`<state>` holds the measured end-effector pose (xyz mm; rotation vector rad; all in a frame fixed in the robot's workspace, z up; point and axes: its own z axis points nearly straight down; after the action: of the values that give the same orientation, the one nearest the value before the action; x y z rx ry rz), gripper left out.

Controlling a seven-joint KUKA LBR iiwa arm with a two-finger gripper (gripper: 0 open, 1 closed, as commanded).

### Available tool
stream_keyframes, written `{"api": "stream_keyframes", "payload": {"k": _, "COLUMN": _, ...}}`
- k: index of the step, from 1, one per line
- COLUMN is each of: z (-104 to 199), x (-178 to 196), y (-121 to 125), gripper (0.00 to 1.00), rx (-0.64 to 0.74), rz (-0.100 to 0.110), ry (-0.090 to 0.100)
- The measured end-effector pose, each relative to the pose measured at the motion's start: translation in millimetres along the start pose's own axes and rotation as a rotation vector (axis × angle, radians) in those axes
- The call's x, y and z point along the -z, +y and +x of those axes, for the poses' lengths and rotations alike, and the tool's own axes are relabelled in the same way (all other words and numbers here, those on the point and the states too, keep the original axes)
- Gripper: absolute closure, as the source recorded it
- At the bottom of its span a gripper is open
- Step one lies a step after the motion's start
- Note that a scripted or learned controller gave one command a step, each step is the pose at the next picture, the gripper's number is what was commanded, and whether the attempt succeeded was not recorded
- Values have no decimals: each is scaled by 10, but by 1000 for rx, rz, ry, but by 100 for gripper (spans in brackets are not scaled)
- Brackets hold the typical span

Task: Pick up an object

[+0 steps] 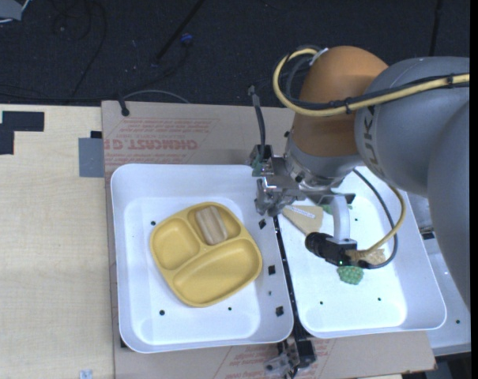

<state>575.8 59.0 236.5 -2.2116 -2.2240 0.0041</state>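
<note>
My gripper [272, 198] hangs low over the left edge of the right bin [381, 306], close to the wall shared by the two bins. A pale beige wedge-shaped piece [306, 220] lies just right of it, partly under the wrist. A small green knobbly object [351, 275] sits further toward the bin's middle, with a tan scrap [374, 255] beside it. In the left bin [136, 310] rests a yellow divided plate [223, 268] with a tan bread-like block [212, 225] in its upper right compartment.
The grey arm with its orange band [337, 93] covers the upper part of the right bin. A cardboard sheet [183, 136] lies under both bins, with pale wooden bench [41, 251] to the left.
</note>
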Motion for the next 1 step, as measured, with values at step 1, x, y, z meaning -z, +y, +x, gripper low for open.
{"api": "stream_keyframes", "payload": {"k": 1, "z": 478, "x": 28, "y": -120, "gripper": 100, "rx": -1, "rz": 1, "ry": -1}}
